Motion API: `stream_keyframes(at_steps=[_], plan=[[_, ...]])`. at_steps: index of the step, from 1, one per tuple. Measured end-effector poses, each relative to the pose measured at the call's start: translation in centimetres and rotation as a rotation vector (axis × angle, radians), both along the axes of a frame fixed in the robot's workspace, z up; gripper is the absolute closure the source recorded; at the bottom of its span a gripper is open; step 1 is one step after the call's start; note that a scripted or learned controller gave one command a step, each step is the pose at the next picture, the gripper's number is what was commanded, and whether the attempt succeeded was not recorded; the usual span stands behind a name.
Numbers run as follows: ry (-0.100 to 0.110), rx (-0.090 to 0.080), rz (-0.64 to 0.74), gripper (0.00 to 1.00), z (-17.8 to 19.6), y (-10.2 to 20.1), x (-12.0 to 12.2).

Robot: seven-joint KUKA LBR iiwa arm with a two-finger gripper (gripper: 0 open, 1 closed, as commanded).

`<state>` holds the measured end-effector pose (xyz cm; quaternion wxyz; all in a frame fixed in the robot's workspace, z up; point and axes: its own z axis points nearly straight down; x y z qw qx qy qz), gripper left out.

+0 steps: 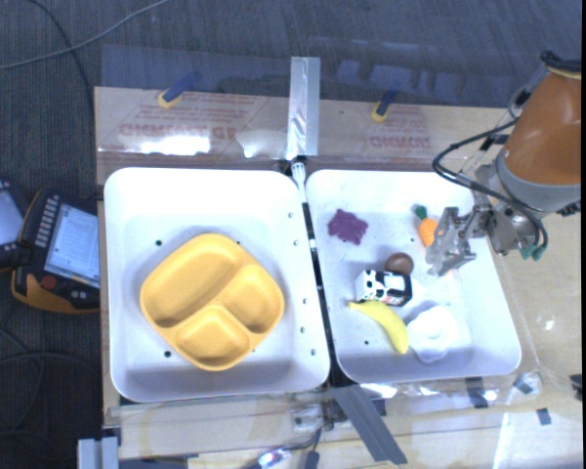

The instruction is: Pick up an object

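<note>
The two-finger metal gripper point(450, 245) hangs open and empty over the right white bin point(488, 360), near its right wall. The small orange carrot-like toy point(427, 229) lies just to its left, almost touching; the brown ball point(398, 263) sits slightly farther left and lower.

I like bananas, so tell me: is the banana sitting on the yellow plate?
No, the banana lies in the right bin beside a black-and-white toy, while the yellow plate sits in the left bin.
</note>
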<state>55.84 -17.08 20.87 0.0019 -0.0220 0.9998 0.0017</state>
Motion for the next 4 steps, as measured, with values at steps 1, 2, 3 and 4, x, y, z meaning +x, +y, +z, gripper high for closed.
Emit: stream_keyframes(at_steps=[1, 2, 3, 4], plan=[[-0.002, -0.004, 0.095, 1.00, 4.6, -0.3, 4.6], [-0.003, -0.003, 0.515, 1.00, 8.1, 3.1, 0.9], [0.001, -0.004, 0.041, 1.00, 1.2, -0.6, 0.6], [0.000, 0.000, -0.052, 1.00, -0.3, 2.8, 2.9]])
